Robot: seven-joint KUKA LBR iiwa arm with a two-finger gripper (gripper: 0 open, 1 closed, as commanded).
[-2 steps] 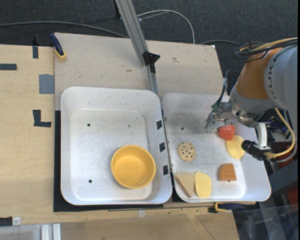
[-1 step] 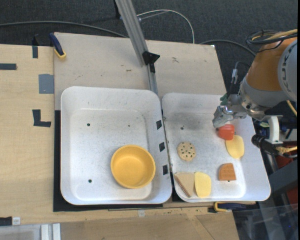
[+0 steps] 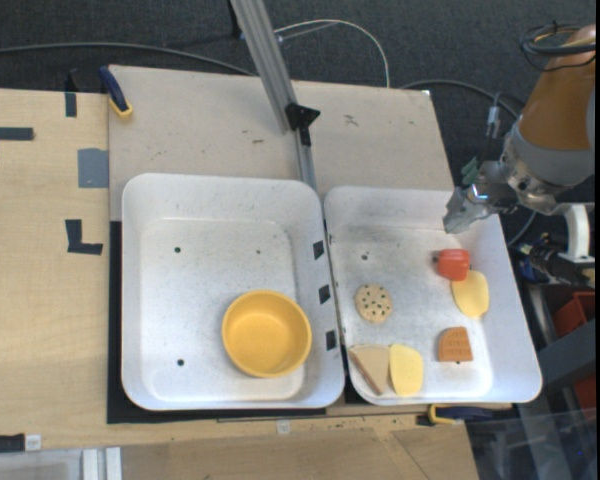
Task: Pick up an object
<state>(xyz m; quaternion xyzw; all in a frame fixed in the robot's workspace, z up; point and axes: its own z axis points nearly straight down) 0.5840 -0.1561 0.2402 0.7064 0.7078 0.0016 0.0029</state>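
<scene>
The right bin holds several small toy foods: a red piece, a yellow oval piece, a chocolate-chip cookie, an orange-brown block, a tan wedge and a pale yellow slice. My gripper hangs over the bin's far right rim, just above and behind the red piece. Nothing shows between its fingers.
A yellow bowl sits in the left bin near its front right. A grey metal pole slants down to the gap between the bins. Cables run across the dark floor behind the bench.
</scene>
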